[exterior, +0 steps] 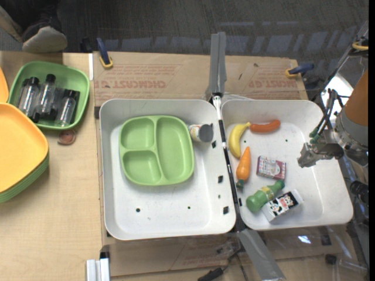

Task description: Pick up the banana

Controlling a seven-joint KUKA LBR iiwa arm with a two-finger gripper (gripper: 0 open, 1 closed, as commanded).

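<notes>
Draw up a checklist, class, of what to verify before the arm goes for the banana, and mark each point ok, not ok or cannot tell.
1. Banana visible in the right bin: ok.
2. Banana's top uncovered: ok.
3. Space around banana: not ok; carrot and sausage lie close by.
4. Gripper above banana: not ok; it sits near the bin's right side.
5. Fingers open: cannot tell.
</notes>
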